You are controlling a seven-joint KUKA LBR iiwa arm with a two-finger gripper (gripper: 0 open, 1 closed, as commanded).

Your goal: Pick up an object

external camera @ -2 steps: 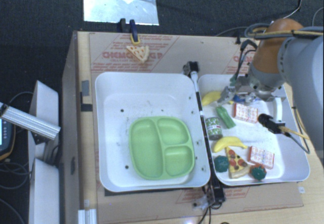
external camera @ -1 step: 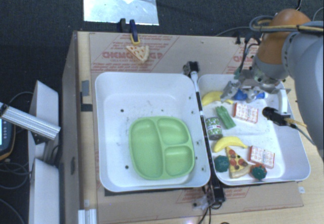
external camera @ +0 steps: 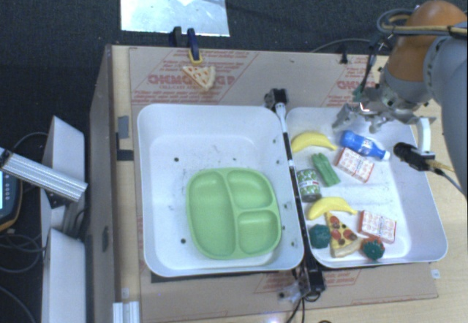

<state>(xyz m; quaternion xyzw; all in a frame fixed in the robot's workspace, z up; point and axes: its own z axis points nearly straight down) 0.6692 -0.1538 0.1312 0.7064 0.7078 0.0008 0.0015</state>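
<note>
My gripper [external camera: 363, 121] hangs over the back of the right bin [external camera: 428, 223], its fingers spread open with nothing between them. Just below and in front of it lies a blue bottle [external camera: 363, 145] with a white cap end. Around the bottle lie a yellow banana [external camera: 313, 142], a green cucumber piece [external camera: 325, 168] and a red-and-white box [external camera: 354, 164]. Nearer the front are a small can [external camera: 308, 184], a second banana [external camera: 330, 206], a pizza slice [external camera: 341, 232], another red-and-white box [external camera: 378, 226], a teal lump [external camera: 319, 235] and a red and green piece [external camera: 373, 248].
The left bin [external camera: 161, 146] holds a green divided plate [external camera: 234, 212]. A yellow wedge [external camera: 199, 76] lies on the bench behind the bins. A black clamp [external camera: 276, 99] sits at the back of the wall between the bins. A black fitting with cable [external camera: 411, 155] hangs at the right bin's right side.
</note>
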